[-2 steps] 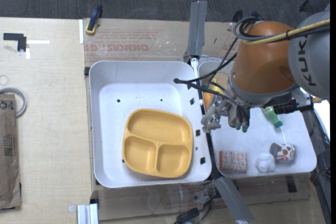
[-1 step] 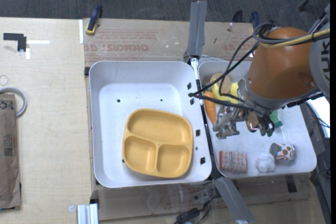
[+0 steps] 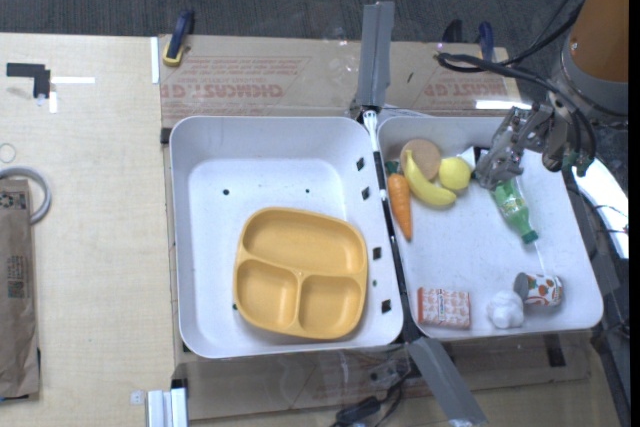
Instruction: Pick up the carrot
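Orange carrot [image 3: 400,205] along right bin's [image 3: 585,265] left wall; pincer [image 3: 497,167] near bottle [image 3: 514,207], spread unclear.

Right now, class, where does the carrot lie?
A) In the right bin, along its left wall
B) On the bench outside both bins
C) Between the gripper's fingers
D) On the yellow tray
A: the carrot lies in the right bin, against its left wall, beside the banana.
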### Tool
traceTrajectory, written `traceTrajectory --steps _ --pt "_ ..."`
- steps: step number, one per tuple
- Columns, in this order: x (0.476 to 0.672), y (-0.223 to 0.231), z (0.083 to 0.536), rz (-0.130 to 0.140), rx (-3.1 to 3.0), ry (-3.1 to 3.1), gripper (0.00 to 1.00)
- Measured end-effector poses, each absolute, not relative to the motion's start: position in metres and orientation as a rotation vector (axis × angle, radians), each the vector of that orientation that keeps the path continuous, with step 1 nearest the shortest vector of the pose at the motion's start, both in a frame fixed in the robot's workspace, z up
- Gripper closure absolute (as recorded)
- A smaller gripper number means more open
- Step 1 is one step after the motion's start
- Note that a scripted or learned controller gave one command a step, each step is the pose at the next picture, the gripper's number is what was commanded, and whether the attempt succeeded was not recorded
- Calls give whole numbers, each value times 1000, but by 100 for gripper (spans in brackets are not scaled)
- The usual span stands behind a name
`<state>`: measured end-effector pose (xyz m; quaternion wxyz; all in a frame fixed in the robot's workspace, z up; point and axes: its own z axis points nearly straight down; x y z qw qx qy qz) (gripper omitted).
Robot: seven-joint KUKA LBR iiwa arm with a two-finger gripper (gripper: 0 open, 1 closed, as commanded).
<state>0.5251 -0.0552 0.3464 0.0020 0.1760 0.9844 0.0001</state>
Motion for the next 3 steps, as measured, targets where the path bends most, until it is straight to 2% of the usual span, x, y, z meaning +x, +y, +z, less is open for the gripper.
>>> traceTrajectory --steps 1,2,3 --pt "496 6 191 1 291 3128 100" --pt "584 -94 260 -1 314 3121 100" --pt "515 -27 224 1 12 3141 100"
